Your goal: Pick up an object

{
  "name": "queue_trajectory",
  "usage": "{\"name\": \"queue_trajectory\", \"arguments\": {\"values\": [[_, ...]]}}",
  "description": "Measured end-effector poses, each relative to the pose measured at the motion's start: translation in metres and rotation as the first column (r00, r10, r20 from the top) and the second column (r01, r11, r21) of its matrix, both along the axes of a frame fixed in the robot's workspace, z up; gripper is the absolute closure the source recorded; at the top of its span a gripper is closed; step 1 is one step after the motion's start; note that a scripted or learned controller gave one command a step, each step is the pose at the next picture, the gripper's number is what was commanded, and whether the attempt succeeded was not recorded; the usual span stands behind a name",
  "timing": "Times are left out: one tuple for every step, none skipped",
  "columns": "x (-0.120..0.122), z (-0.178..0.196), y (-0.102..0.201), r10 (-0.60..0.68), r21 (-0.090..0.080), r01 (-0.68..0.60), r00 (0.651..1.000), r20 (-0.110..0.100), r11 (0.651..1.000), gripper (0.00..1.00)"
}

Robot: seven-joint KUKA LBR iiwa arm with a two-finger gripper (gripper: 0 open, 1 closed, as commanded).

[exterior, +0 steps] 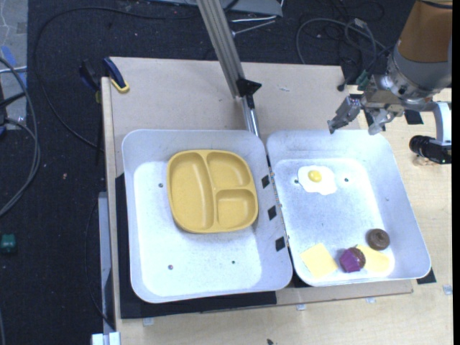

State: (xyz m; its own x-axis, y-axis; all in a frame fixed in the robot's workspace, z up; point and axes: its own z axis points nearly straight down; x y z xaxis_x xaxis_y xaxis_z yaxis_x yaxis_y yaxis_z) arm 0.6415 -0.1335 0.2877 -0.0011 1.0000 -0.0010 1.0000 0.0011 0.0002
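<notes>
The right bin [402,214] carries five small things. A fried egg [317,180] lies flat near the back of the bin's floor, its white stretched a little from left to right and its yolk sitting left of centre. Along the front edge sit a pale yellow square slice [318,259], turned so that its corners point roughly toward the bin's sides, then a purple piece [351,259] just right of it, touching or nearly touching a second pale yellow piece [378,264] behind and to its right. A small brown doughnut-like ring [378,238] sits just above that one, hole facing up. None of these has a clear long axis apart from the egg.

The left bin [144,264] holds a yellow divided plate [213,190] with three compartments, its longer side running from back to front and slightly tilted.

The arm [425,42] comes in from the upper right, its orange band above the grey wrist, and the gripper [363,119] hangs over the back right corner of the right bin, above the rim and well apart from every item. Its fingers [343,118] are spread apart, pointing down and to the left, with nothing between them. Both bins rest on the desk [180,92].
</notes>
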Motion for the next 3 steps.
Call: {"name": "queue_trajectory", "arguments": {"values": [[0.000, -0.065, 0.000, -0.002, 0.001, 0.002, 1.000, -0.007, 1.000, 0.00], [0.001, -0.127, 0.008, 0.001, 0.002, -0.001, 1.000, -0.006, 1.000, 0.00], [-0.001, -0.171, 0.013, 0.001, 0.001, -0.001, 1.000, -0.004, 1.000, 0.00]]}}
